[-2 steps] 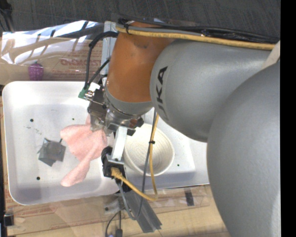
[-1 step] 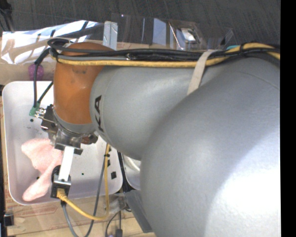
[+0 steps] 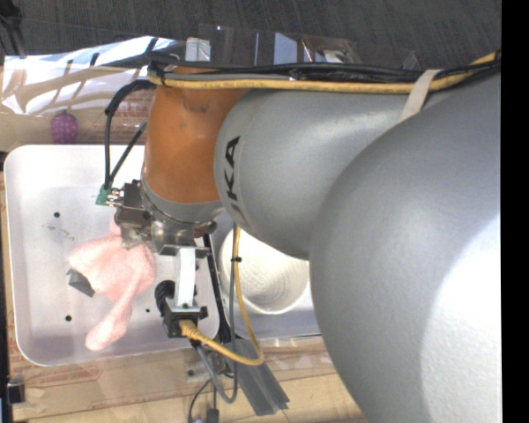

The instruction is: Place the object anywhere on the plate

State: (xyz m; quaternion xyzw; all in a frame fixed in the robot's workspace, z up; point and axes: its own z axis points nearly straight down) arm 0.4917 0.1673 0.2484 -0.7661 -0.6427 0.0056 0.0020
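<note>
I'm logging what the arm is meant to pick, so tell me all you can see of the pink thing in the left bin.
The pink object looks soft and fuzzy, like a plush toy or a bunched cloth, pale pink with limb-like lobes. It lies flat on the floor of the left bin, one long lobe stretching toward the bin's near edge. A small dark grey patch sits at its left side. Its upper right part lies under the arm's wrist, so whether anything grips it cannot be told.
</note>
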